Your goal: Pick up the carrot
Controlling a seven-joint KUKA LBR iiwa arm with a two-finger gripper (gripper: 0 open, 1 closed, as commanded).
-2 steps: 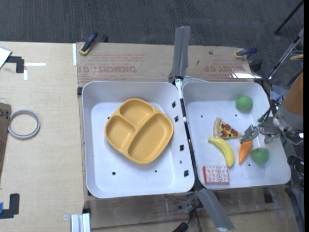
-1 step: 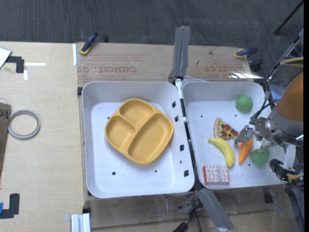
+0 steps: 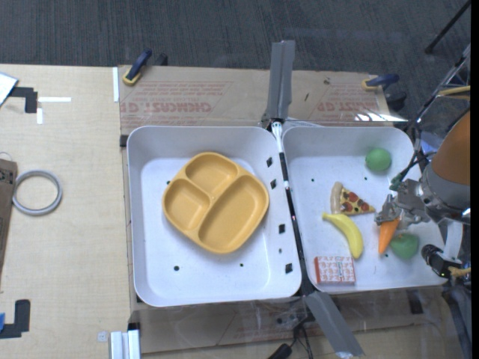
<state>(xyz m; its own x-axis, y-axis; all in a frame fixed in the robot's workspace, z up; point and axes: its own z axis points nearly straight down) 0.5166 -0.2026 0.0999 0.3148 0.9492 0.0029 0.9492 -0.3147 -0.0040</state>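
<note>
Camera view: looks down at a slant on two white bins side by side on the surface point(image 3: 67, 126), with the arm point(image 3: 456, 163) reaching in from the right.
Carrot point(image 3: 386, 235): in the right bin point(image 3: 329, 144), near its right wall, orange, tip pointing down toward the near edge and the thick end up under the gripper.
Gripper point(image 3: 393, 209): right at the carrot's thick end; the metal parts overlap that end, but whether the jaws are apart or clamped on the carrot I cannot tell.
Neighbours of the carrot: a green ball point(image 3: 405, 246) just beside it on the right, seemingly touching; a banana point(image 3: 347, 232) near on the left; a pizza slice point(image 3: 349, 200) up and to the left.
Other things in the right bin: a second green ball point(image 3: 379, 160) toward the far corner, and a small red and white box point(image 3: 334, 270) by the near edge.
Left bin point(image 3: 142, 223): carries a yellow divided plate point(image 3: 215, 201), well apart from the work.
Off the bins: a roll of tape point(image 3: 35, 192) lies on the surface at the left.
Step in hand: by my reading, the grasp itself, with the gripper down at the carrot and no lift yet evident.
Next move calls for: a firm hold across the thick end, then a straight rise clear of the bin floor.
Risk: the nearby green ball may get nudged or pinched in; the tapered carrot could slip out.
</note>
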